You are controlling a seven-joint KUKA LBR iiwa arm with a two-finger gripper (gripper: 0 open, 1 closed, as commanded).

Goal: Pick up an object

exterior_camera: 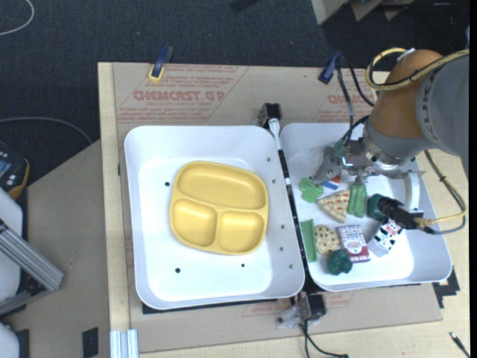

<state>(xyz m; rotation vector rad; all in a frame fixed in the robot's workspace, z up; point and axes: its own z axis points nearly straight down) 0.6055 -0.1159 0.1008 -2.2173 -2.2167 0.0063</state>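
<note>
Gripper (333, 168): finger state can't tell, low in right bin (428, 263).
Risk: toys crowded, touching; grab may slip or snag neighbour, e.g. green piece (311, 190).

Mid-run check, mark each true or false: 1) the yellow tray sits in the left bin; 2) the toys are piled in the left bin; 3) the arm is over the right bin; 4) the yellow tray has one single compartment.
1) True: the yellow tray lies in the left bin.
2) False: the toys lie in the right bin.
3) True: the gripper hangs over the right bin.
4) False: it has three compartments.
</note>
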